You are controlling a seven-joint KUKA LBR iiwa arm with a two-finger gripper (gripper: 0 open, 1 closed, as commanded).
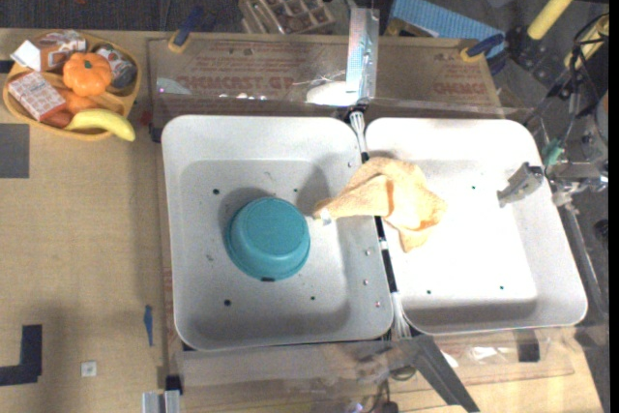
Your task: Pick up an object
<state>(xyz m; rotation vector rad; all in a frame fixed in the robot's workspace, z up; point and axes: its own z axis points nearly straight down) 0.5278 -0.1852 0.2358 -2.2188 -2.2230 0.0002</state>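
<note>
A teal bowl (269, 238) lies upside down in the left white bin (193, 160). A yellow-orange cloth (395, 196) is draped across the divide between the two bins, with most of it in the right white bin (484, 256) and one corner reaching toward the bowl. My gripper (519, 183) hovers at the right bin's right rim, well to the right of the cloth, and holds nothing that I can see. It looks small and grey, and part of it merges with the arm hardware behind it.
A basket (19, 102) holding toy food, among it a banana and a small pumpkin, sits on the bench at far left. Cardboard and a clear upright panel (362, 53) stand behind the bins. Crates and clutter lie beyond the bench.
</note>
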